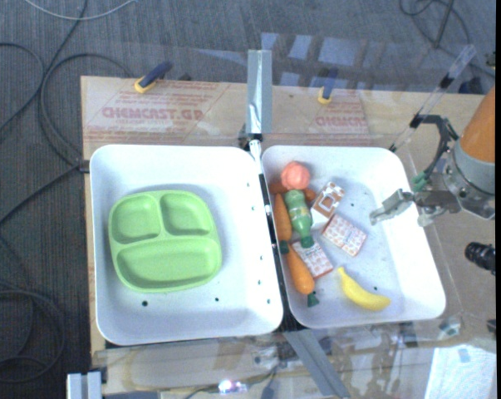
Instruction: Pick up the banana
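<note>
The yellow banana [362, 292] lies in the right bin [416, 281] near its front edge, curving from upper left to lower right. My gripper [389, 209] hangs over the right side of that bin, up and to the right of the banana and well apart from it. Nothing shows between its fingers.
The right bin's left side holds a pink ball [296, 174], a green bottle [300, 216], two carrots [300, 277], and several small red-and-white packets [343, 236]. In the left bin [117, 306] rests a green divided plate [165, 239]. A metal divider [257, 94] stands behind the bins.
</note>
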Available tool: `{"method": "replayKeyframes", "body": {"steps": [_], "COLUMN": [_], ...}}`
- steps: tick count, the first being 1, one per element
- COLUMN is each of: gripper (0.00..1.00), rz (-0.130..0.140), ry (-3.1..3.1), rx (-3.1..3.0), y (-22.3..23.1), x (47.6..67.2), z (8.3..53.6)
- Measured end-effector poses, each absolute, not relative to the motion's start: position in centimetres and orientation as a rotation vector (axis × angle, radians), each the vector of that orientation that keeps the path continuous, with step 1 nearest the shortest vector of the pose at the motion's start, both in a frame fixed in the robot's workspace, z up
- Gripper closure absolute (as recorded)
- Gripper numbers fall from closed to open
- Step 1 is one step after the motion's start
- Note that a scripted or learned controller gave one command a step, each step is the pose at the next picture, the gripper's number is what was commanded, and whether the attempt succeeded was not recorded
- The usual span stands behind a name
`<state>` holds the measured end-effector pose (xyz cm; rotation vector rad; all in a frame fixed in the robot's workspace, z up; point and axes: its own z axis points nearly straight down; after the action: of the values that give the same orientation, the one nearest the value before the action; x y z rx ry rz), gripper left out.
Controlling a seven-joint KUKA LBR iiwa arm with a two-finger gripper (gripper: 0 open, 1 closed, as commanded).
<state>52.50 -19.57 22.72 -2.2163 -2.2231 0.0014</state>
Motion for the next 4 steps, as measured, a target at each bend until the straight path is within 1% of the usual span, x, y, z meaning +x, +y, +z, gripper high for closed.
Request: {"method": "replayKeyframes", "body": {"steps": [1,2,3,4], "gripper": [0.00,0.00,1.00,0.00], "rz": [-0.015,-0.018,-0.023,-0.022], "ry": [-2.265,-2.493,-2.492,-2.491], "rx": [-2.195,-1.952,-1.952,-1.952], "y": [-15.97,-15.56,-15.51,-15.53], "x": [49.18,49.23,49.32,49.30], "z": [10.03,9.40,10.33,10.33]}}
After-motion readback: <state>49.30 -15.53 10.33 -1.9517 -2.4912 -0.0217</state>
